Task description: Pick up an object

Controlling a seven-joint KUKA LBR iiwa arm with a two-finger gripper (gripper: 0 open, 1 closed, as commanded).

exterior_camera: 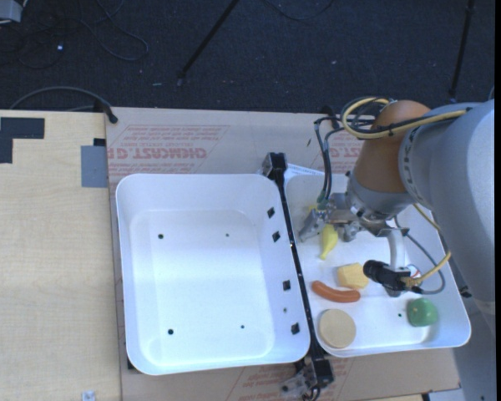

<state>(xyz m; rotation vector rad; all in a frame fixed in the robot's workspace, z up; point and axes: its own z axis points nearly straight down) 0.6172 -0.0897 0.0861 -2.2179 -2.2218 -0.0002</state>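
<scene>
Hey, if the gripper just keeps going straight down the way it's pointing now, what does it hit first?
Most likely the yellow banana-shaped piece, which lies right at the gripper tips in the right bin. Depth is hard to judge from this slanted view, so it could instead meet the bin floor just beside it.

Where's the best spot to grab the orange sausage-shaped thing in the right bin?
Probably the middle of the orange sausage-shaped piece, from straight above, closing across its narrow width. It lies flat and long, running left to right, with the yellow block close behind and the tan disc in front.
</scene>
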